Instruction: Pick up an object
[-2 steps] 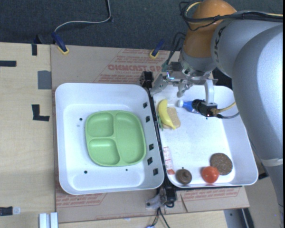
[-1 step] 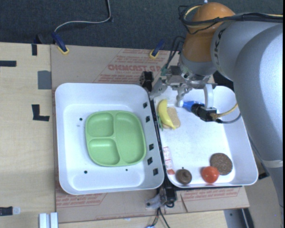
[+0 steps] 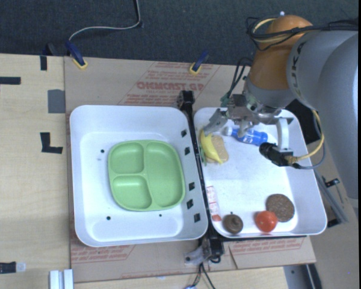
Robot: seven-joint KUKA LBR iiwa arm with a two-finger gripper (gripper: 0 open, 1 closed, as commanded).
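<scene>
My gripper [image 3: 228,125] hangs low over the far left part of the right bin [image 3: 310,182], with the grey arm and its orange band behind it. It stands open, and nothing shows between the fingers. A yellow banana-like piece [image 3: 214,150] lies just below and to the left of the gripper, near the bin's left wall. To the gripper's right lies a blue object [image 3: 253,138], partly under the wrist. Along the near edge sit a round brown cookie [image 3: 281,206], a red tomato [image 3: 266,221] and a small brown piece [image 3: 233,223].
The left bin [image 3: 87,161] holds a green divided plate [image 3: 147,175]. A black divider with clips [image 3: 192,161] runs between the bins. A black cable and connector [image 3: 277,154] dangle from the wrist over the right bin.
</scene>
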